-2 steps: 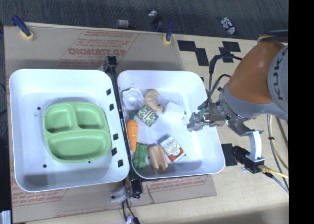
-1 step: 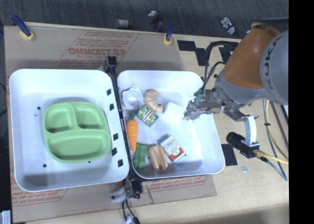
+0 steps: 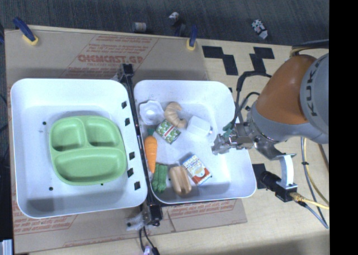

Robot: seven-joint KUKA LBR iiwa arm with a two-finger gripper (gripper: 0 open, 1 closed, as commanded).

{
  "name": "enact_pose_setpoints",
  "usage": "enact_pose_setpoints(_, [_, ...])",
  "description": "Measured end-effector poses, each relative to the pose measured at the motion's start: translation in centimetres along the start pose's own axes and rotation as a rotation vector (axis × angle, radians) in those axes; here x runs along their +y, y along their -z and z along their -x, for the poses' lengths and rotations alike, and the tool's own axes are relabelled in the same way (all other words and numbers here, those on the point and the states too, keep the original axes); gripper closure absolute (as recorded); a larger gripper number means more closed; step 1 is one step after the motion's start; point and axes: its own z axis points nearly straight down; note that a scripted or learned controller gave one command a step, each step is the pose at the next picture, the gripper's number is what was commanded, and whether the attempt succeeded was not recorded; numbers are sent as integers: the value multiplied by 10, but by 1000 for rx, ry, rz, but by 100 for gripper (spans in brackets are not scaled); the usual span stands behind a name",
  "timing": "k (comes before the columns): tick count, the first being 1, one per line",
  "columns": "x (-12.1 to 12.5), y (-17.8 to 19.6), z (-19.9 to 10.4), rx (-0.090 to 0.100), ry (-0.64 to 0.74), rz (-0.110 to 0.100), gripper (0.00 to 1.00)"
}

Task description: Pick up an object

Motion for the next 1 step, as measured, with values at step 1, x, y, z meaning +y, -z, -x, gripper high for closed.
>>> enact_pose_setpoints(1, [1,-1,-6,0,2,1,100])
